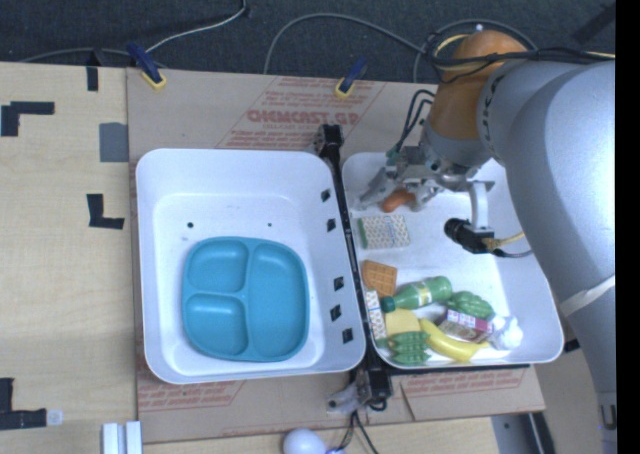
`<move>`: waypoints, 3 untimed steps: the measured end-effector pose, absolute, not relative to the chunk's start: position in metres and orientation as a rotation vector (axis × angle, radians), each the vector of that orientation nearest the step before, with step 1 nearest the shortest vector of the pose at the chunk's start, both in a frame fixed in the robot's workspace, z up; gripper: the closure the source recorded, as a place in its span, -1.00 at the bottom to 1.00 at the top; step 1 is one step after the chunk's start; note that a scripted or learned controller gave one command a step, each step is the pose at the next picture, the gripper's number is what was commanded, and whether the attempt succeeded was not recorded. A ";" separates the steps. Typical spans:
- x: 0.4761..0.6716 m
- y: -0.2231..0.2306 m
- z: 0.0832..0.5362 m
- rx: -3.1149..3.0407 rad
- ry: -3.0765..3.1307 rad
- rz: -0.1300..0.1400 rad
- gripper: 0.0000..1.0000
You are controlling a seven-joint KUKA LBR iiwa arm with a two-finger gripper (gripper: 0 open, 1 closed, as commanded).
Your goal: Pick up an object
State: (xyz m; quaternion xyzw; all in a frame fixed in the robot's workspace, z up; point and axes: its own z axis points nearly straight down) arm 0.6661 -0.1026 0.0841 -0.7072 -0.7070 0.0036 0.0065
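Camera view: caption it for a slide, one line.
Gripper low over an orange item in the right bin; blue tray in the left bin.

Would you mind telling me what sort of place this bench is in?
Probably a robotics lab set up for grasping trials: a grey arm reaches over two white bins, toy food fills one, and clamps pin cardboard to the bench.

Even, fairly bright light falls from overhead, glaring off the white bins (pixel 160 242) (soft shadows only under their rims), while the whole picture looks slightly soft and grainy.
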 end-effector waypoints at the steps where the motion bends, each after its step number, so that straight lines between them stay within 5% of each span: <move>1: 0.666 -0.105 0.094 -2.216 -2.215 0.017 1.00; 2: 0.633 -0.047 0.185 -2.219 -2.225 -0.002 1.00; 3: 0.632 -0.048 0.184 -2.219 -2.222 0.001 -1.00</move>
